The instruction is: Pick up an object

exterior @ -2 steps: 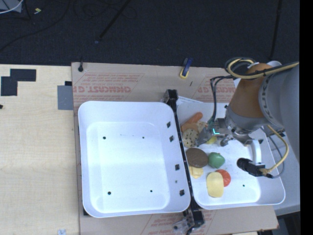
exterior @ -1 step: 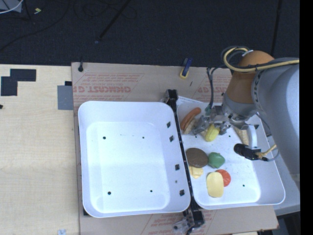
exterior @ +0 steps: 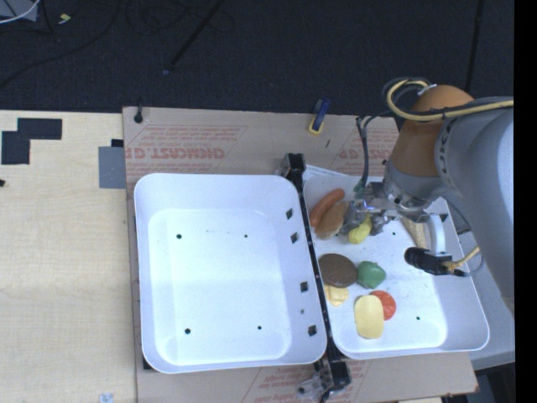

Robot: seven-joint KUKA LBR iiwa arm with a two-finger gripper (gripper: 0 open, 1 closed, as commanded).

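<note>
In the right bin, nearest the camera, a yellow piece is lying against a red one. Beyond them, a green piece is sitting beside a brown disc. Farther back, the pincer is hanging over a small yellow-green object (its grip state cannot be told), just beside a hot dog. The left bin is sitting alongside on the bench.
</note>
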